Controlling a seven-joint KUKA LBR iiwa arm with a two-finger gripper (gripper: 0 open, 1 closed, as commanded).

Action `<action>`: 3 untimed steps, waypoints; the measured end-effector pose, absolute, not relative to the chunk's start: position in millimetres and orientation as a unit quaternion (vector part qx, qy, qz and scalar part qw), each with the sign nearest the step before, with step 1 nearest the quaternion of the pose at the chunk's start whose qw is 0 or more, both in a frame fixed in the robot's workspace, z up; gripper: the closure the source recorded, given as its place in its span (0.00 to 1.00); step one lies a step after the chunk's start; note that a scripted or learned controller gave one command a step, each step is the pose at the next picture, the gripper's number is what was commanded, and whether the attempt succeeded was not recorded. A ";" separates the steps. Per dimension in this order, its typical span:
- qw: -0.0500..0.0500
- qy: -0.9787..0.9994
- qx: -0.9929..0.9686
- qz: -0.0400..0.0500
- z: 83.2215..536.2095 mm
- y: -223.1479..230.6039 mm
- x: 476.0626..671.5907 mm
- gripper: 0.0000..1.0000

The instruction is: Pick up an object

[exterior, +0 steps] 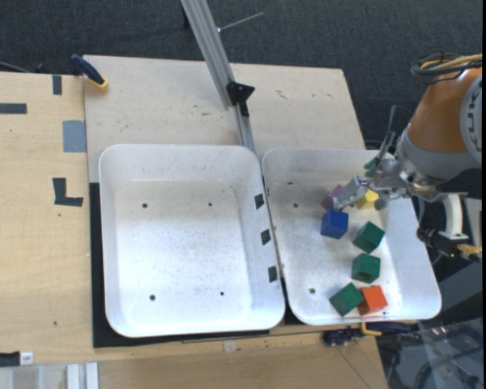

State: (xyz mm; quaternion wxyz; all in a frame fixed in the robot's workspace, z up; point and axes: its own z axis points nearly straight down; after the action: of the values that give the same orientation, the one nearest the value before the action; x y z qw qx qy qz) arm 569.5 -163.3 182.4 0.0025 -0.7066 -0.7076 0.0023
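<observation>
Gripper (pixel 358 191) low in right bin (pixel 296 217) near purple block (pixel 335 194) and yellow block (pixel 368 200), jaws state cannot tell; reach step, next needs closing on one.

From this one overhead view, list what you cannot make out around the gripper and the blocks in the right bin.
- Gripper: its fingers blur into the clutter beneath; open or shut cannot be told.
- Purple block: partly covered by the gripper; contact unclear.
- Yellow block: mostly hidden under the wrist; shape unclear.
- Orange block: pressed against a green block; which overlaps which is unclear.
- Arm: cut off by the right edge.
</observation>
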 end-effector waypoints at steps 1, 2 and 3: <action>0.003 -0.708 -0.706 0.002 121.7 -157.4 574.8 0.00; 0.002 -0.708 -0.706 0.002 89.5 -156.5 573.8 0.00; 0.002 -0.708 -0.706 0.001 100.8 -155.7 574.2 1.00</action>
State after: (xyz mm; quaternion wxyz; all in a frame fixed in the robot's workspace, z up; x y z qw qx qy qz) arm 574.2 -155.7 100.8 0.0017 -0.7061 -0.7081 0.0009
